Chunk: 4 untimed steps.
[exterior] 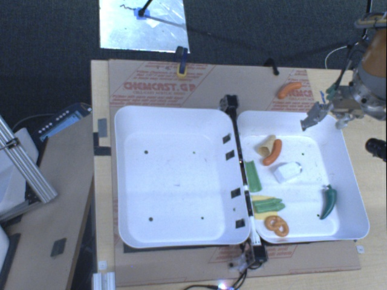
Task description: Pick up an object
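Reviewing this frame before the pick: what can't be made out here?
- Gripper: blurred, so its finger state is unclear.
- Arm: cut off by the right edge.
- Yellowish item: partly covered by the orange sausage; identity unclear.
- White block: low contrast against the right bin.

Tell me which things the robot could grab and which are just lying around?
Could grab, in the right bin:
hot dog, white block, green pepper, pretzel, green beans.

Lying around:
sausage on the cardboard, yellow clamp, foil sheet.
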{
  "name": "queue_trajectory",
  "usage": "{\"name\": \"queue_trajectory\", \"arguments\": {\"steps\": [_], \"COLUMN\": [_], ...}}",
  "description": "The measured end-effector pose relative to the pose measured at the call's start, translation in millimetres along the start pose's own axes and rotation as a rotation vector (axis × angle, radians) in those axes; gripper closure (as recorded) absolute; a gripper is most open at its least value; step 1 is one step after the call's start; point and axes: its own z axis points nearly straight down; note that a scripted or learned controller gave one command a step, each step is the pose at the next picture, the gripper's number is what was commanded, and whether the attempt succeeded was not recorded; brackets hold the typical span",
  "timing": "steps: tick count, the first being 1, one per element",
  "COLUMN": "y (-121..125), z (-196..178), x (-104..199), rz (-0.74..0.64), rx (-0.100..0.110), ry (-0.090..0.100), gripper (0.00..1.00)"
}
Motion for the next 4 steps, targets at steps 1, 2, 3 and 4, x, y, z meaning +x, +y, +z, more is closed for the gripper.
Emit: {"name": "queue_trajectory", "arguments": {"steps": [1, 2, 3, 4], "y": [-26, -64, 2, 65], "z": [141, 191, 187, 191], "x": [38, -18, 10, 52], "rz": [-0.002, 0.007, -0.006, -0.010], "rx": [0.016, 0.006, -0.006, 0.021], "ry": [0.005, -0.001, 0.000, 0.003], "gripper": [0.00, 0.00, 0.00, 0.00]}}
